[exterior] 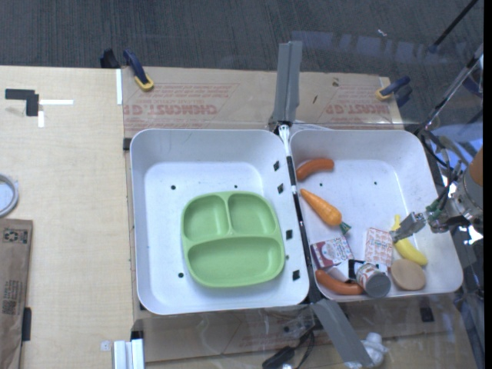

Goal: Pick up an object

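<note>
The right bin point(361, 146) holds several items. An orange sausage point(315, 166) lies near its far left, with a carrot point(321, 207) below it. Toward the front are two small packets point(332, 250) point(378, 244), a second sausage point(338, 284), a tin can point(374, 280) on its side, a yellow banana point(409, 249) and a round tan cookie point(408, 276). My gripper point(408, 228) reaches in over the right wall, low over the banana's upper end. Nothing is visibly held in it.
The left bin point(154, 160) holds a green divided plate point(232, 239). A grey post point(288, 83) stands behind the wall where the bins meet. Blue and yellow clamps point(138, 71) point(393, 91) hold the cardboard at the back. The wooden bench top point(61, 167) lies to the left.
</note>
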{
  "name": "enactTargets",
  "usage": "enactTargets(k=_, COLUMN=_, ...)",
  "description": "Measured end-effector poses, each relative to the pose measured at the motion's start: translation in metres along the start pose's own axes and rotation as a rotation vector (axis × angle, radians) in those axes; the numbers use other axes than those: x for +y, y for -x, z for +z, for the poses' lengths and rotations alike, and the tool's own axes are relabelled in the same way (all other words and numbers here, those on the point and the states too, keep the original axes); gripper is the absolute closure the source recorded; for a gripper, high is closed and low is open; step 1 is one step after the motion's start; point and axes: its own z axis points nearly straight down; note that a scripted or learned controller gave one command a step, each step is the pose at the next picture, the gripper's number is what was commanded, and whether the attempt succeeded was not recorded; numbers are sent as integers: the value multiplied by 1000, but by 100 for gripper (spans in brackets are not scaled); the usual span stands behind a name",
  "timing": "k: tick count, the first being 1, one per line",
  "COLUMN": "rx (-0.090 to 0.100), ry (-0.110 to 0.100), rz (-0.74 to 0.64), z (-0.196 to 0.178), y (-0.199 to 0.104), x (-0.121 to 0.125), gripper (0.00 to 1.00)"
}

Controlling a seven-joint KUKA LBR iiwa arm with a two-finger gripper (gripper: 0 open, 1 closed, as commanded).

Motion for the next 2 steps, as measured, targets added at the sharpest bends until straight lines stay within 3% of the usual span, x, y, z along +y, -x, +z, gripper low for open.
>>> enactTargets(k=1, rx=0, ry=1, rz=-48, z=70, y=-30, x=5, gripper=0)
enactTargets(k=2, rx=-1, ry=1, rz=105, z=70, y=-38, x=51, gripper=0)
